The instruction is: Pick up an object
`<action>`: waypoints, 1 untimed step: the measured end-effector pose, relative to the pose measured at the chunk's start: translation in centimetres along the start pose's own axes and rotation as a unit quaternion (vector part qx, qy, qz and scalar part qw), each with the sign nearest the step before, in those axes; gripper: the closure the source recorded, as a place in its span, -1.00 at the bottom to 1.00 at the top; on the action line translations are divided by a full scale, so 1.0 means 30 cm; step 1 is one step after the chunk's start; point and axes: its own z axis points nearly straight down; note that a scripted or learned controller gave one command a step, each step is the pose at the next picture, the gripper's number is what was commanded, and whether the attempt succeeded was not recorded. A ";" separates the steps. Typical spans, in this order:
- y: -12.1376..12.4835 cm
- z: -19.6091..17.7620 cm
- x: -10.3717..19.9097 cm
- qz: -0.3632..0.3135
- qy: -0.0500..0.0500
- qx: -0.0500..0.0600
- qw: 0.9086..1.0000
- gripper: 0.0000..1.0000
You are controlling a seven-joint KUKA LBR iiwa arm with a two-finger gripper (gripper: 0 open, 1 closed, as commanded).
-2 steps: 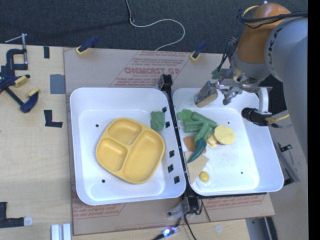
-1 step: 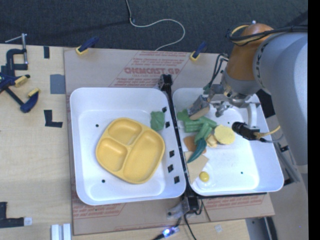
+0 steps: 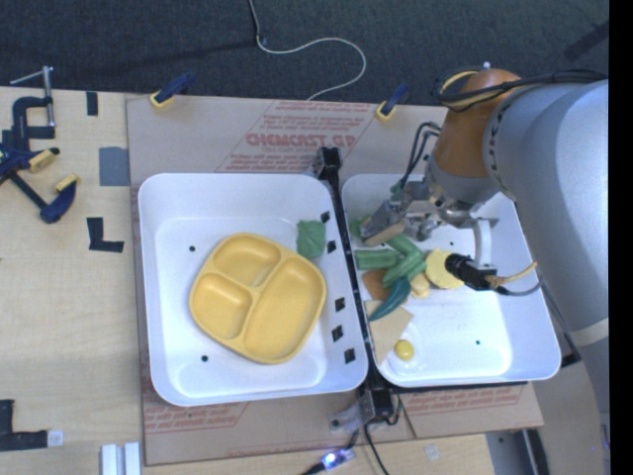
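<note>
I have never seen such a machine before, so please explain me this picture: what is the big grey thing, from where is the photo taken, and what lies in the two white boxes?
The big grey thing is a robot arm with an orange band, reaching in from the right. Its gripper, a two-finger hand, is low over the right bin. Whether it holds anything cannot be told from here.

The photo comes from one fixed camera above the bench, looking down at a slant.

The left bin holds a yellow divided plate and a small green piece near the middle wall. The right bin holds a pile of small toys, green, yellow and brown, and a small yellow ball lying apart.
</note>
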 end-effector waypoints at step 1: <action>0.002 -0.037 0.004 0.000 0.001 -0.001 1.000 1.00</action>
